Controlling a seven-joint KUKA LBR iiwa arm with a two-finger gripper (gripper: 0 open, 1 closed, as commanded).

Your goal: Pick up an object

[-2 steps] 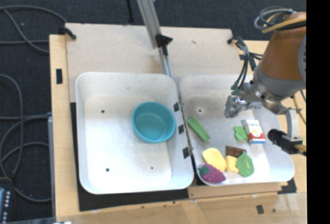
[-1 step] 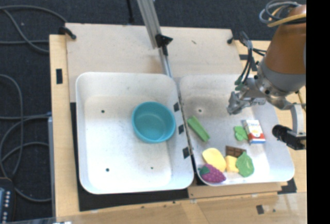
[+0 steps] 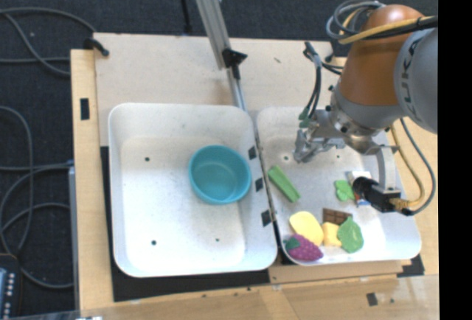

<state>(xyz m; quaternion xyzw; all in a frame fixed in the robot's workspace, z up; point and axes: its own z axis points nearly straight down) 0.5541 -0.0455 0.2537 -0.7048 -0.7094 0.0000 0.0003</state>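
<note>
Green block (image 3: 283, 184) near divider, right bin (image 3: 276, 123)

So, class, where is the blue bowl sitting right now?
In the camera view, the blue bowl sits in the left bin, toward its right side, close to the divider between the two bins, with the green block just across in the right bin.

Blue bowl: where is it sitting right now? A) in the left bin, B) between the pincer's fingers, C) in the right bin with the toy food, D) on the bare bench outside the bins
A: the blue bowl rests on the floor of the left bin, apart from the toy food.
</note>
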